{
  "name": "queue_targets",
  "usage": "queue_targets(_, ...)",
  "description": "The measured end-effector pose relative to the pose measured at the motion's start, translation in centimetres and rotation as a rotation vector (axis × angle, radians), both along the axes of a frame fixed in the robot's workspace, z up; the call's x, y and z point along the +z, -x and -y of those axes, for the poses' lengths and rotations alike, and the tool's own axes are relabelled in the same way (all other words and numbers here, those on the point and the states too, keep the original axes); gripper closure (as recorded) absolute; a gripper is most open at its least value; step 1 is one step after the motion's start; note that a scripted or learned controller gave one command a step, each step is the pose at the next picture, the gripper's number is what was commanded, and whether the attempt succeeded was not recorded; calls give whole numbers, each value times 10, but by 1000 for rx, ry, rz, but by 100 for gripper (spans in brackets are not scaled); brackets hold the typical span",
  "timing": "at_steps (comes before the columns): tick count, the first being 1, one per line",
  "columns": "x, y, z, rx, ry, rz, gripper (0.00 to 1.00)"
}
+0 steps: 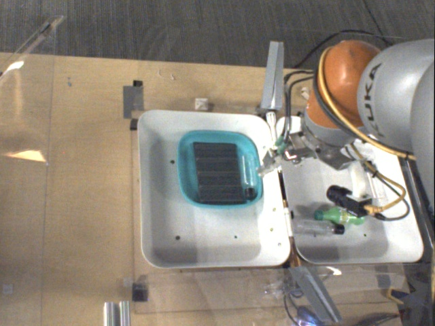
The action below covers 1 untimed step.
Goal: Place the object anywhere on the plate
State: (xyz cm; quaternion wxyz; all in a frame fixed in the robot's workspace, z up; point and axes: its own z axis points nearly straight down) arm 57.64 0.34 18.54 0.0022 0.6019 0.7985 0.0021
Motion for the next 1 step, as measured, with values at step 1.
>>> queue_targets(1,0,-21,-17,-6,0,-1,0)
